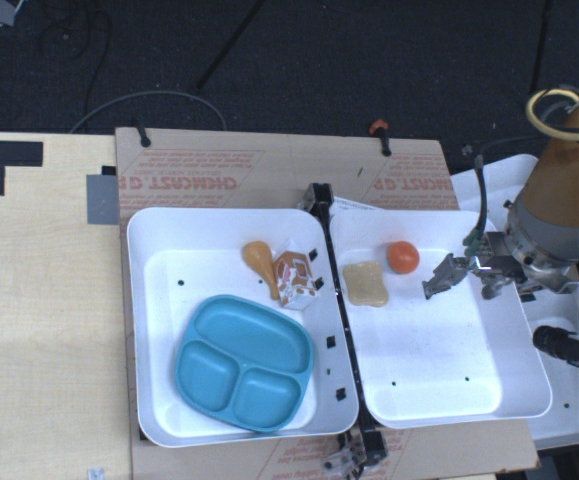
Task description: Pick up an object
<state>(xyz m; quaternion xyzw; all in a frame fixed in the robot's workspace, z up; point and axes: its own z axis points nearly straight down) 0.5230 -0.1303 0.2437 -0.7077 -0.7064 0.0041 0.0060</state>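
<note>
Gripper [464, 273]: spread wide, holding nothing, over right bin [439, 368].
Tomato [402, 257]: near gripper; likely light, smooth, rolls; pinch across middle.
Sponge [366, 284]: likely soft.

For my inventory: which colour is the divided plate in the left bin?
Light blue plate, seen in the camera view.

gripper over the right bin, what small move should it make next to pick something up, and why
Probably a short move toward the view's left, to bring the gripper over the orange-red ball. The gripper sits at the right bin's right side with nothing between its fingers, and the ball is the closest object, lying apart from the tan sponge, so there should be room to close on it.
</note>
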